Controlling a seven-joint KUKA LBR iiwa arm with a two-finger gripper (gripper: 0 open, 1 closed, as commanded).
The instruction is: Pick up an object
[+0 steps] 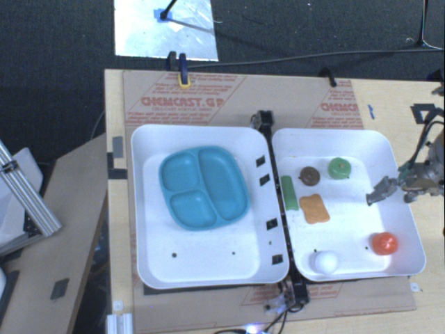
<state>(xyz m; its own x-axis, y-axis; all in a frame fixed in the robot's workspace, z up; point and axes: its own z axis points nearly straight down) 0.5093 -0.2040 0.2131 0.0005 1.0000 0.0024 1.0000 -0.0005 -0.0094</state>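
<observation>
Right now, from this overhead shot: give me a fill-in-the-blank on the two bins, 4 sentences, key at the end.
1. The blue divided plate lies in the ____ bin.
2. The orange slab lies in the ____ bin.
3. The plate has ____ compartments.
4. The red ball sits near that bin's front-____ corner.

Missing words: left; right; three; right
</observation>
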